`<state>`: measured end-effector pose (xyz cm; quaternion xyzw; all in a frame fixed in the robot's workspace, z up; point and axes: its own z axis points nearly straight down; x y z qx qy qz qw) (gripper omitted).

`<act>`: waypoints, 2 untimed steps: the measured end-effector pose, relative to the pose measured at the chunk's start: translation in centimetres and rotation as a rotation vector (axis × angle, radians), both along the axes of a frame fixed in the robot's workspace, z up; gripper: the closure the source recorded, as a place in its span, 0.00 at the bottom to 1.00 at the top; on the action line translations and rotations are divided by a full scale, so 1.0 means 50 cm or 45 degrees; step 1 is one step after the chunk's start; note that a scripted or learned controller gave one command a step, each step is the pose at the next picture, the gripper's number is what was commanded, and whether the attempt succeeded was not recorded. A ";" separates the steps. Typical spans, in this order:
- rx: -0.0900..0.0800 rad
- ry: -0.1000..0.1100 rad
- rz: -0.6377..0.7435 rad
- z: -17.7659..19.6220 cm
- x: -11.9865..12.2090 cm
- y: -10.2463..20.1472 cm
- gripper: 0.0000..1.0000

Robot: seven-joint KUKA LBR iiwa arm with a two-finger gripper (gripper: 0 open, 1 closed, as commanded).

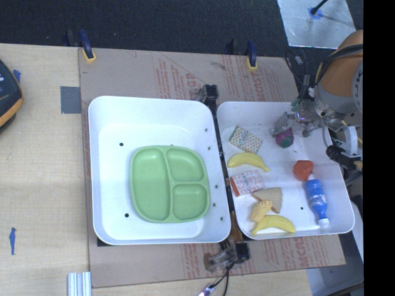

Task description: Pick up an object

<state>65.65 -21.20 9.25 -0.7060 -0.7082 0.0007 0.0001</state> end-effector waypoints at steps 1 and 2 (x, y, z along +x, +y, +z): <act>0.001 0.005 0.003 -0.001 -0.001 0.065 0.00; 0.000 0.000 0.000 0.149 0.001 0.000 0.00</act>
